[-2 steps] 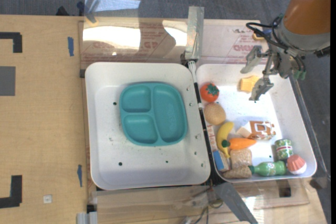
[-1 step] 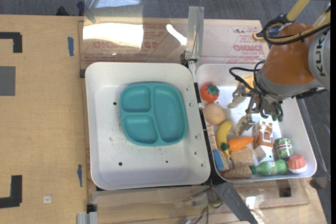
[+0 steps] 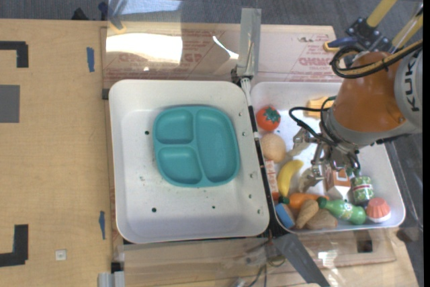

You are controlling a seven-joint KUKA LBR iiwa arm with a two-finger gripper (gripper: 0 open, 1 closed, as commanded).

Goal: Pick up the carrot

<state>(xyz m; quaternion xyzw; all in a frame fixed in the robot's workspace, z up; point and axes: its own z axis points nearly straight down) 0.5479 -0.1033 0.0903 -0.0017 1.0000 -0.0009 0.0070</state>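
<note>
The carrot (image 3: 302, 199), a short orange piece, lies near the front of the right bin (image 3: 396, 175), between a yellow banana (image 3: 289, 175) and a brown bread-like piece (image 3: 308, 213). My gripper (image 3: 321, 168) hangs low over the middle of that bin, just above and to the right of the carrot, below the arm's orange band. Its metal parts sit among the toys. Nothing can be seen held in it.
The right bin also holds a red tomato (image 3: 269, 117), a beige egg-shaped piece (image 3: 273, 146), a blue piece (image 3: 285, 214), a green vegetable (image 3: 344, 210), a green can (image 3: 361, 189) and a pink piece (image 3: 378, 210). A teal divided plate (image 3: 197, 144) lies in the left bin (image 3: 127, 165).
</note>
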